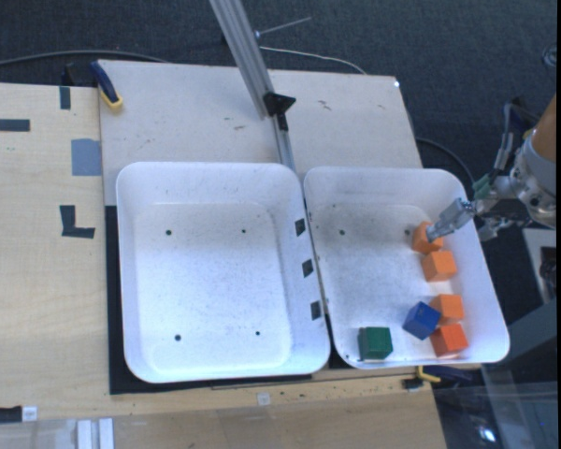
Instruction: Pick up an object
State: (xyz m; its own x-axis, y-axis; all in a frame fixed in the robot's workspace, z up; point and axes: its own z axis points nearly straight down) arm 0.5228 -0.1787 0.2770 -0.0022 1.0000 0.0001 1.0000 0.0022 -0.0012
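Gripper (434, 234) is reaching into the right bin (374, 195) from the right, tips touching an orange block (423, 240) near the far wall; finger state is reading unclear. More blocks are sitting nearer: orange (439, 266), blue (420, 320), green (375, 342).

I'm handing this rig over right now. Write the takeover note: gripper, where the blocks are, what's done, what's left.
Gripper: down in the right bin near its right wall, tip at the topmost orange block; no hold can be confirmed.
Blocks, all in the right bin: second orange block just below the first, third orange block, fourth orange block near the front right corner, blue block, green block at the front.
Done: arm has reached the blocks.
Left: grasp one and lift it.
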